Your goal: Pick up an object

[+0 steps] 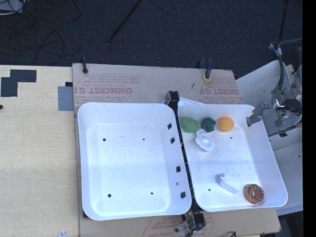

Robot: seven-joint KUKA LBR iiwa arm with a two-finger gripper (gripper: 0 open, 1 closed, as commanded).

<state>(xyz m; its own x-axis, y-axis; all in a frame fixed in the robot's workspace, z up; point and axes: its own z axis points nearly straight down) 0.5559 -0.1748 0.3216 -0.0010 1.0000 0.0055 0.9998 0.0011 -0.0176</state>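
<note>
At the right edge of the view, the hand (257,115) hovers above the far right rim of the right bin (276,172); how far it is open cannot be told, and nothing shows in its grasp. In that bin's far end lie a light green lump (188,124), dark green ball (208,124), orange ball (226,124) and white crumpled piece (206,141) (touching the lump); near the front, a white block (229,183) and brown ring (254,194).

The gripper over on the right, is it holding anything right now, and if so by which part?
Nothing is held. The gripper sits at the right bin's far right rim, with nothing between its fingers; the orange ball and other items lie loose in the bin.
</note>
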